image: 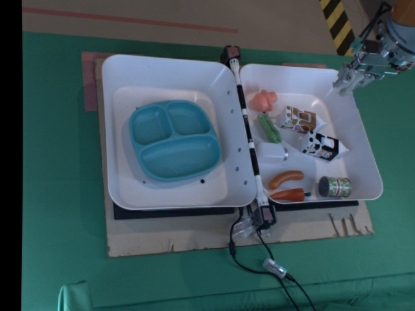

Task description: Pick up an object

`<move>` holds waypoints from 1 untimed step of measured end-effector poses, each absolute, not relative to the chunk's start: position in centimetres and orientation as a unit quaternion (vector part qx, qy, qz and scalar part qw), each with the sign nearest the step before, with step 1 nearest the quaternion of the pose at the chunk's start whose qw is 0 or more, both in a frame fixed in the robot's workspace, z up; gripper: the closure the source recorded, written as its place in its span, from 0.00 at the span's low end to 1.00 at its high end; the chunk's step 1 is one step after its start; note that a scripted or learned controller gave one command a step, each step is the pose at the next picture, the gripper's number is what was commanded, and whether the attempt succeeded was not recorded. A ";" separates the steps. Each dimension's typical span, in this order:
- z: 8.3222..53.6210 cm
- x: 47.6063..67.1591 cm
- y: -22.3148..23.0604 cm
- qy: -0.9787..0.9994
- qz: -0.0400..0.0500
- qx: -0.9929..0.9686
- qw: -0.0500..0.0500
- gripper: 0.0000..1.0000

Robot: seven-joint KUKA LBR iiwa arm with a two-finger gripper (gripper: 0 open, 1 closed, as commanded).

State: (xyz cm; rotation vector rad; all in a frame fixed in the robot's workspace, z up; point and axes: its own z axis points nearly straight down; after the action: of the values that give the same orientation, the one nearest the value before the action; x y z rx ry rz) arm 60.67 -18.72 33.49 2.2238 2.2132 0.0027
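We've got the tool at upper right, over the right bin's far corner, grip state unreadable; the brown-and-white carton, lying long-axis left to right, sits down-left of it.

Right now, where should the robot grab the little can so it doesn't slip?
Best guess: grip the can across its round middle, coming straight down from above. It lies on its side in the right bin, near the front corner, so its curved body faces up. The fingers should close on the long sides, not the flat ends. The red pepper lies apart to its left, leaving room.
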 end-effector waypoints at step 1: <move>23.0 62.4 -18.8 0.705 0.001 0.709 0.004 1.00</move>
State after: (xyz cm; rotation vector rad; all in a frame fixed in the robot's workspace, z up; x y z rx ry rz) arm 62.43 -18.78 22.95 2.2217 2.2112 0.0019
